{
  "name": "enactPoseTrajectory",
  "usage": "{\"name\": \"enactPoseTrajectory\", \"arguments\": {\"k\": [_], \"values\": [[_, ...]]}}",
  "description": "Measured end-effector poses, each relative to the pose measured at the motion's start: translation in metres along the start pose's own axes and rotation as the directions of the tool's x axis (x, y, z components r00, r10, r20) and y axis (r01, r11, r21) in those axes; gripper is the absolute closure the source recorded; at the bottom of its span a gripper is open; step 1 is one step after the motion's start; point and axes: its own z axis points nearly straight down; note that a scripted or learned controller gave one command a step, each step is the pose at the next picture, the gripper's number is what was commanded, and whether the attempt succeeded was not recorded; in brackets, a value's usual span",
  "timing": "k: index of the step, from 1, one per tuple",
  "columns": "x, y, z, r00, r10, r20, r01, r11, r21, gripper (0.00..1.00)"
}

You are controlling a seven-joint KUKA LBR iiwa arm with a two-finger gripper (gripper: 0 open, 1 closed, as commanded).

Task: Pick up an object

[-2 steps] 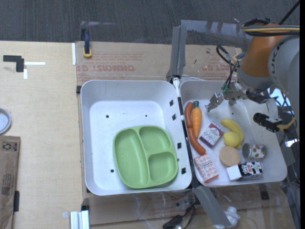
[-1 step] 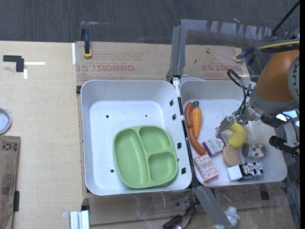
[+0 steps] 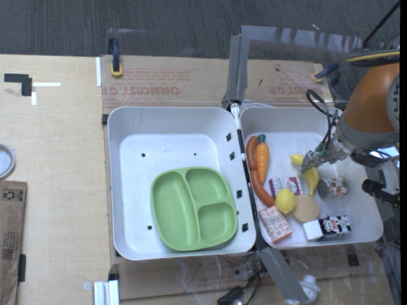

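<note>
Pale wooden desk (image 3: 57, 170) under a dark ribbed floor strip at top; brown cardboard sheet (image 3: 172, 81) lies beneath two white bins, its red print mirrored and not legible beyond that. Gripper (image 3: 310, 162) reaches down from the grey arm (image 3: 372, 100) with the orange band, low in the right bin (image 3: 375, 224); finger state cannot be told from this angle. Its tip sits against a yellow banana (image 3: 311, 178), touching or just above, unclear which. Outward from there: a small patterned can (image 3: 335, 187) just right of the banana; one red-and-white packet (image 3: 284, 185) to the left, label unreadable; one yellow lemon (image 3: 286, 201); one tan round disc (image 3: 306, 208); one small red-and-white carton (image 3: 275, 224); one black-and-white cow-print carton (image 3: 327, 227), print too small to read. Along the bin's left wall, one orange carrot (image 3: 261, 157) with a green top, beside one reddish-brown sausage (image 3: 254, 170) shape. Left bin (image 3: 127, 170) holds one green three-compartment plate (image 3: 193, 207). On the desk: one blue-and-yellow clamp (image 3: 115, 57), one brown paper bag (image 3: 13, 227) with a recycling mark at far left.
</note>
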Motion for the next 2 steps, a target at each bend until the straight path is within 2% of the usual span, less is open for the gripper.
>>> {"name": "enactPoseTrajectory", "arguments": {"k": [1,2], "values": [[-0.0151,0.0081,-0.0422,0.981,0.194,0.0,-0.194,0.981,0.001,1.0],[-0.0158,0.0081,-0.0512,0.981,0.193,0.001,-0.193,0.981,0.001,1.0]]}}
